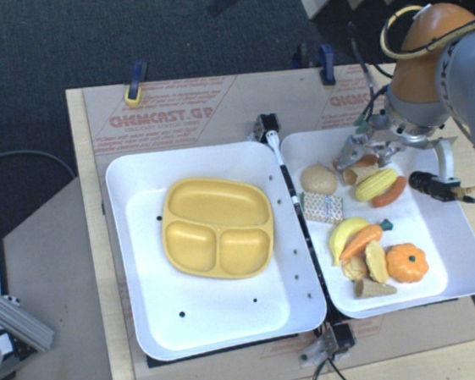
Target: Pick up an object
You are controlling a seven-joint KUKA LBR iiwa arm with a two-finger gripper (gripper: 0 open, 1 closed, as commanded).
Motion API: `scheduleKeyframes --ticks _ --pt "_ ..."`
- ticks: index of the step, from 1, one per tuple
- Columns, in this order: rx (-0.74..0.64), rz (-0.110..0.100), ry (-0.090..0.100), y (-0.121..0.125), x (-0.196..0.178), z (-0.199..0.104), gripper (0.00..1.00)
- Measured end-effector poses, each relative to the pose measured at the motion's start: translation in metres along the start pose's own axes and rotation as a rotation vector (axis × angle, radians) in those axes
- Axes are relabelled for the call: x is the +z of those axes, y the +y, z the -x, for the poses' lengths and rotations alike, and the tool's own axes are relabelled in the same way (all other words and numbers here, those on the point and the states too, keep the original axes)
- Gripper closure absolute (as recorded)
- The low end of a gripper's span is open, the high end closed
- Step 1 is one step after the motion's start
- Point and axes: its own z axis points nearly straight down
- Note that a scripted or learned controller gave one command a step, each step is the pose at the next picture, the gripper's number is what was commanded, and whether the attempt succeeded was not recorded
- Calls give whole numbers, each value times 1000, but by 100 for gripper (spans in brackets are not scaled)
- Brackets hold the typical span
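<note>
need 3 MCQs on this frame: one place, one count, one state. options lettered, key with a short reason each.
1. Where is the yellow tray?
A. left bin
B. right bin
C. on the cardboard

2. How many compartments does the tray have?
A. two
B. three
C. five

3. Where is the claw now?
A. over the left bin
B. low at the right bin's far end
C. outside both bins

Key:
1 A, it lies in the left bin.
2 B, one long section and two smaller ones.
3 B, it sits above the toy food near the corn in the right bin.

Robotics lab: clamped board (210, 103) under two white bins (141, 238), loose cables around it, dark carpet beyond, aluminium framing left of it.
</note>
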Motion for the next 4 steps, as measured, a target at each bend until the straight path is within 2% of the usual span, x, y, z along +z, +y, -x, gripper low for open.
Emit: scheduleKeyframes --ticks 3,4 --pt "2 6 -1 3 -132 2 100" --pt "2 -5 3 -40 -123 -35 100"
